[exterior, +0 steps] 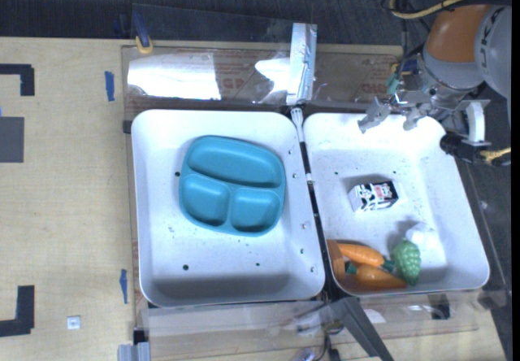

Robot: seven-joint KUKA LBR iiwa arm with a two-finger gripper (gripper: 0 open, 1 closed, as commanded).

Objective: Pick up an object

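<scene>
The right bin (325, 148) holds a small black-and-white carton (374, 195) near its middle. Two orange carrots (363, 254) lie at its near edge beside a green broccoli piece (408, 260). A small white item (419, 234) sits just behind the broccoli. My gripper (396, 116) hovers over the far edge of the right bin, well behind the carton. Its fingers are spread apart and open, with nothing between them.
The left bin (154, 254) holds a blue divided tray (231, 184). A clear plastic sheet (219, 75) stands behind both bins. The grey arm with its orange band (455, 34) comes in from the upper right. Bare bin floor surrounds the carton.
</scene>
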